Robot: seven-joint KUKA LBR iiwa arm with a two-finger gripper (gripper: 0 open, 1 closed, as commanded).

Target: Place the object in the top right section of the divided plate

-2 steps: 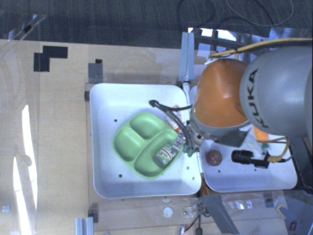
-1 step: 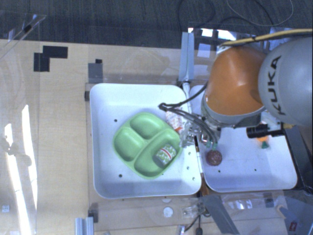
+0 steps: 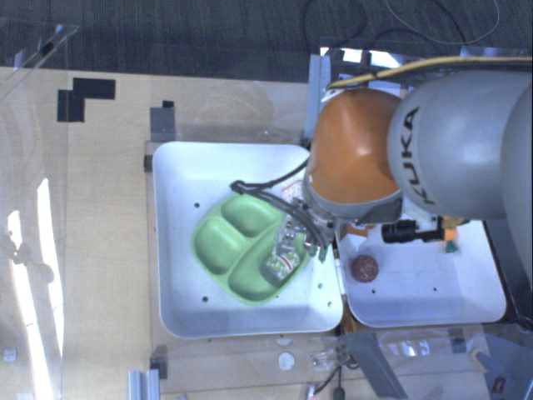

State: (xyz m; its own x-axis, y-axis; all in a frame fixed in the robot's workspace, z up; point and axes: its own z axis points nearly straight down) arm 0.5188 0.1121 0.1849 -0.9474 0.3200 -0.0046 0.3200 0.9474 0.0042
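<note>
A green divided plate (image 3: 223,242) lies tilted in the left white bin (image 3: 179,307). My gripper (image 3: 285,255) hangs over the plate's right-hand side, above the long lower section near the rim. Its metal fingers blur together with something pale and shiny below them, and I cannot make out an object held there. A small reddish-brown round object (image 3: 364,267) rests in the right bin (image 3: 433,302), just right of the gripper. The arm's orange band (image 3: 354,152) and grey body cover the upper part of the right bin.
A dark cable (image 3: 262,188) loops from the wrist across the plate's upper edge. A small orange and teal item (image 3: 450,238) pokes out beneath the arm in the right bin. The wall between the two bins runs directly beside the gripper.
</note>
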